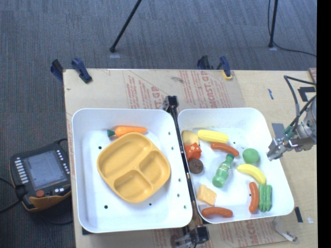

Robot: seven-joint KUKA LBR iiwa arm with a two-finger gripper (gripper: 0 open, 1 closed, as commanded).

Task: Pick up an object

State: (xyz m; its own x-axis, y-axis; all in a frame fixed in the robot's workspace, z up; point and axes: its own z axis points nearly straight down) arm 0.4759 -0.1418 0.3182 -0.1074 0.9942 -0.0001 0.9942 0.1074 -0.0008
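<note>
Toy food fills the right bin (258, 119): a yellow corn cob (212, 136) near the far edge, a sausage (224, 149) and a green ball (251, 155) just behind a green bottle (223, 171) in the middle, and a banana (251, 173) toward the right edge. A red sausage (253, 197) and green beans (265, 197) lie side by side in the near right corner. Another sausage (216, 212) lies along the near edge, a cheese wedge (206, 195) just behind it. Most open floor lies in the far right corner. The gripper (274, 150) hangs over the bin's right edge, above the rim, holding nothing; how wide it stands I cannot tell. In the left bin (83, 138) a yellow divided plate (134, 166) sits mid-floor, a carrot (128, 130) touching its far rim.
</note>
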